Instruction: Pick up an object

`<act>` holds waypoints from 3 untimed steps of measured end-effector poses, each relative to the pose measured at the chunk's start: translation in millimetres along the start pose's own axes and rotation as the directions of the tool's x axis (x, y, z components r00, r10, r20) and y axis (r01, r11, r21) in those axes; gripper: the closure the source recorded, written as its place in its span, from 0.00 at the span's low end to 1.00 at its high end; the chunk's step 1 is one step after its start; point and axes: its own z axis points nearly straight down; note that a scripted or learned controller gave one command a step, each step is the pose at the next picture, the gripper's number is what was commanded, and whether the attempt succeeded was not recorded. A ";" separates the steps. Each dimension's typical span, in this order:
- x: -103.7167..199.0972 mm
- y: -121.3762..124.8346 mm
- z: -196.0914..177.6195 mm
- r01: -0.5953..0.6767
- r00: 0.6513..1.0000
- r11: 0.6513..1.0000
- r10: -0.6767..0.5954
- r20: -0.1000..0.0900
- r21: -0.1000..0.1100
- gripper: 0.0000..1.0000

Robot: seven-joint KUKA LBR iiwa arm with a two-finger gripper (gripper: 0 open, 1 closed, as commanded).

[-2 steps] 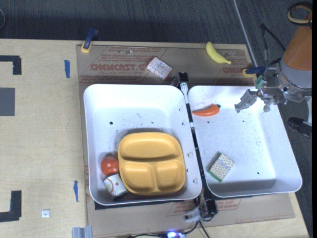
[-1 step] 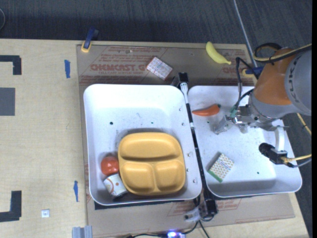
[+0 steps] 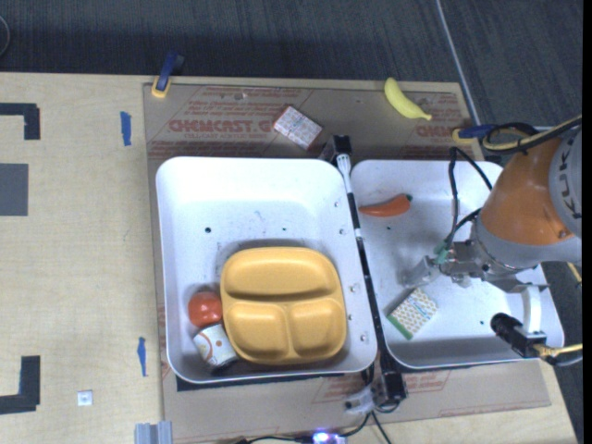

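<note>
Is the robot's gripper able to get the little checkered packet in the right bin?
Probably yes. The checkered packet lies flat on the right bin's floor with nothing on top of it, and the gripper is just above and beside it. The orange carrot lies well away.

left bin (image 3: 185, 192) holds a compartment tray (image 3: 282, 303), with a ball (image 3: 205, 308) and a small can (image 3: 215, 344) tucked at its left. right bin (image 3: 407, 351) holds a carrot (image 3: 386, 206) at the back and a packet (image 3: 413, 313) in front. behind the bins on the table (image 3: 74, 248) lie a banana (image 3: 405, 100) and a small box (image 3: 296, 127).
</note>
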 end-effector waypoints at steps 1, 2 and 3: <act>30.6 -35.7 -0.1 0.001 1.000 1.000 -0.001 -0.001 -0.001 0.00; 33.8 -38.0 -0.2 -0.001 1.000 1.000 0.001 0.000 -0.003 0.00; 34.4 -36.6 -10.3 0.000 1.000 1.000 0.000 0.000 -0.007 1.00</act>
